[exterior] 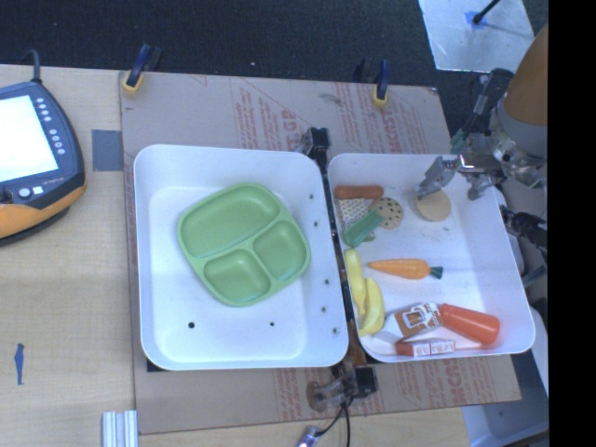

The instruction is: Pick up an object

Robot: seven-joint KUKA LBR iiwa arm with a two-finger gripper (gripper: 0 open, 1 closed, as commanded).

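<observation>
Two white bins on cardboard over a wooden bench

The gripper (453, 179), fingers spread and holding nothing, hovers just above a tan round disc (433, 207) in the right bin (510, 277); the left bin (158, 250) holds a glossy green divided plate (244, 243).

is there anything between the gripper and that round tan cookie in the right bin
Nothing visible. The gripper hangs at the right bin's upper right, right beside the round tan cookie, with bare bin floor between them. The chocolate chip cookie and the carrot lie off to the left and below.
</observation>
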